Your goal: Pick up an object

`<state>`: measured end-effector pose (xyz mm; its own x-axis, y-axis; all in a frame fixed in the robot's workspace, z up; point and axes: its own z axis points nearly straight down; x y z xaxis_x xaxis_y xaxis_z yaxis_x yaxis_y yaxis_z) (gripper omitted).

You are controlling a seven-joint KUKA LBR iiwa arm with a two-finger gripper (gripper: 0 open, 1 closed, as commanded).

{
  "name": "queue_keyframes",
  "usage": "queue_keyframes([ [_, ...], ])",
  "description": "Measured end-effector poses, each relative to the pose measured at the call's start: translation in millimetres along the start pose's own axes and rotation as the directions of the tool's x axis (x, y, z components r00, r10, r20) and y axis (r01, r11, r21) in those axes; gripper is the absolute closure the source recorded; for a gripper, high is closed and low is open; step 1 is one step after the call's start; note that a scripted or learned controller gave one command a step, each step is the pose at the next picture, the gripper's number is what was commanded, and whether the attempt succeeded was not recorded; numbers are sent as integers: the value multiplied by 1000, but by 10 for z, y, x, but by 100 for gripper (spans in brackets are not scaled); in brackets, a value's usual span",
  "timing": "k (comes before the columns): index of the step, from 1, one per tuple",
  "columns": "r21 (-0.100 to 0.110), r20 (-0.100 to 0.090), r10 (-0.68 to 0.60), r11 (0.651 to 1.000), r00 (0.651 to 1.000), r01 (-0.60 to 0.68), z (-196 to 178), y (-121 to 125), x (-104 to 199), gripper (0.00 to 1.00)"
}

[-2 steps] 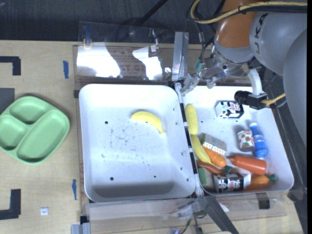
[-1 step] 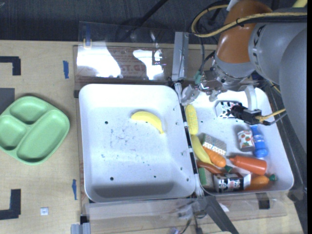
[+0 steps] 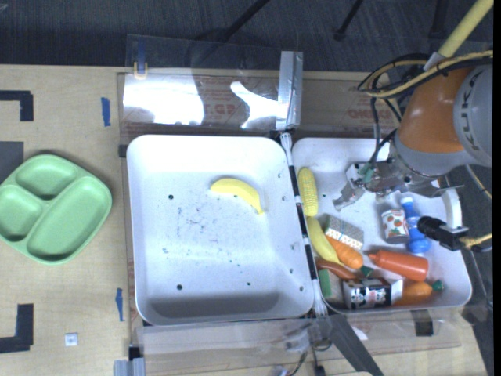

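My gripper point(image 3: 347, 185) hangs over the upper middle of the right bin point(image 3: 462, 288), its fingers pointing left and open, with nothing between them. Just left of it lies a yellow corn cob point(image 3: 308, 191) along the bin's left wall. Below the gripper are a yellow banana point(image 3: 319, 240), a carrot point(image 3: 344, 251), an orange bottle point(image 3: 399, 263) and a dark bottle point(image 3: 368, 294). A small white carton point(image 3: 394, 224) and a blue bottle point(image 3: 413, 227) sit to the gripper's lower right. Another banana point(image 3: 237, 191) lies alone in the left bin point(image 3: 203, 280).
A green divided plate point(image 3: 51, 207) rests on the wooden bench at the far left. A clear plastic sheet and a metal post point(image 3: 290, 88) stand behind the bins. Cables loop around the arm's orange band point(image 3: 427, 120) at the upper right.
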<state>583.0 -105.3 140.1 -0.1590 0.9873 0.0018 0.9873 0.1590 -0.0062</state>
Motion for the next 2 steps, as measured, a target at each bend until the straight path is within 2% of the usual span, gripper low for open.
queue_keyframes([
  [1,2,-2,126,992,992,-126,-85,-483,-512,0],
  [2,-5,0,-22,1000,1000,22,546,-202,-549,0],
])
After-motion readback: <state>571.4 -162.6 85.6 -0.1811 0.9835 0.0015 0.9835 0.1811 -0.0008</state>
